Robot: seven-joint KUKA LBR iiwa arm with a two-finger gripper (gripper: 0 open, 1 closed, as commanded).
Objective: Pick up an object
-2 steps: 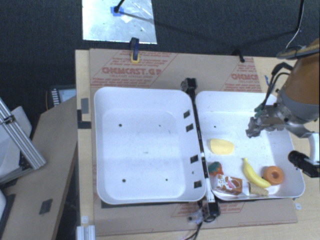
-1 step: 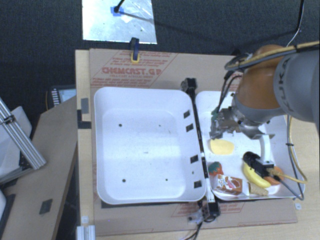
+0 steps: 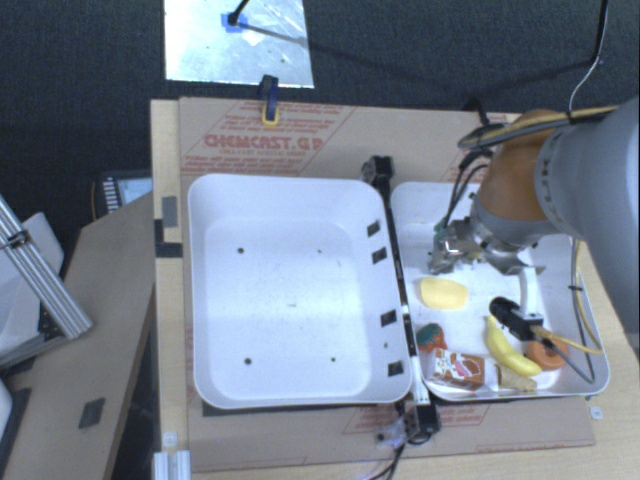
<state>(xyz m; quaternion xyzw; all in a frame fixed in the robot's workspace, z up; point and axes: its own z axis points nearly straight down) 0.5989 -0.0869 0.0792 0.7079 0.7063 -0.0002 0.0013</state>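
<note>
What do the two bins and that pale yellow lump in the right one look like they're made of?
Left bin and right bin: probably moulded plastic, smooth white with a mild sheen, rounded corners and a thin raised rim. Pale yellow lump: matte, even colour and soft rounded edges suggest foam or soft plastic, perhaps toy food; the view is too coarse to say which.

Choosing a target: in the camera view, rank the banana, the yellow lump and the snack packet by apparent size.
1. Banana, longest.
2 and 3. Yellow lump and snack packet look alike; cannot separate them.
</note>
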